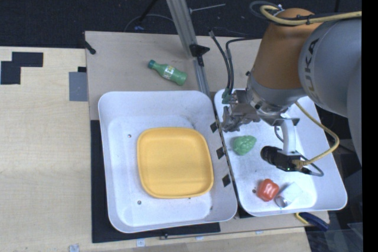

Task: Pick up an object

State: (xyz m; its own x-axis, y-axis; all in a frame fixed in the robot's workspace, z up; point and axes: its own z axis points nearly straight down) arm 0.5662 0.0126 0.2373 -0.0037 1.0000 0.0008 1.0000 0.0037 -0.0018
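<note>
My gripper point(231, 121) hangs low over the upper left part of the right bin point(331, 192), close to that bin's left wall. A pale green crumpled object point(243, 144) lies just below and to the right of the gripper, apart from it as far as I can see. A red object point(267, 189) rests near the bin's front edge, with a small grey piece point(281, 202) beside it. Nothing shows between the fingers.
The left bin point(118, 198) holds a yellow square plate point(175, 162). A green bottle point(168, 72) lies on the bench behind the bins. A slanted aluminium rail point(182, 16) stands behind the divide between the bins.
</note>
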